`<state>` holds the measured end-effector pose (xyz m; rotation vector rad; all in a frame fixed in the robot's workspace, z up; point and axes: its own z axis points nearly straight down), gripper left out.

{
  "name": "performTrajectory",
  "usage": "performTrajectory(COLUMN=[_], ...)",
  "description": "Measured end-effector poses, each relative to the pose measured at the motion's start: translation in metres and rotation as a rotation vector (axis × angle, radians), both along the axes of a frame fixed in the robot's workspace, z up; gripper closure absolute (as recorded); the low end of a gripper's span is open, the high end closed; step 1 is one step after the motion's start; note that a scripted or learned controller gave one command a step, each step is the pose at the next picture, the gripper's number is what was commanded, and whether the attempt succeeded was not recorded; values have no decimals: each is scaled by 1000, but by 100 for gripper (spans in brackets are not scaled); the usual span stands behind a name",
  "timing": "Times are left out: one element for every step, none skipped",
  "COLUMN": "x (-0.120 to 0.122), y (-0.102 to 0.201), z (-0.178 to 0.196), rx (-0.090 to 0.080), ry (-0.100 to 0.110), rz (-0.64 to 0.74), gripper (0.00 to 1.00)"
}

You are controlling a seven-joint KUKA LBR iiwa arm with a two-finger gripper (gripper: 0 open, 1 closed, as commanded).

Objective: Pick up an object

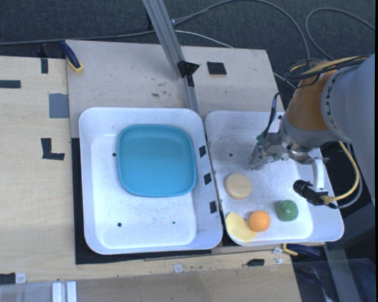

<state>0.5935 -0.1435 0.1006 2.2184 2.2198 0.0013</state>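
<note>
Gripper (259, 160) hangs low in the right bin (222, 126), just above the beige disc (239, 185); its opening cannot be told, and nothing is visibly held. Ball (259, 221), lime (287, 210) and banana (237, 228) lie nearby. Pick not yet made.

A bulky grey arm (356, 99) wears an orange band (309, 106), with black and yellow cables (349, 181) trailing beside it.

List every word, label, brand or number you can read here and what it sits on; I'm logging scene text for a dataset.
None: no legible text anywhere.
The blue plate, both white bins and the arm carry no readable marks.
The black tape patches on the bench are blank.
</note>
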Motion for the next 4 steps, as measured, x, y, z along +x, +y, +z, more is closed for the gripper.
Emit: performTrajectory(x=[2,2,2,17], y=[9,19,20,80], z=[57,113,125,122], rx=[1,1,2,3], ry=[-1,-1,2,4], rz=[1,1,0,5], gripper=[100,100,100,100])
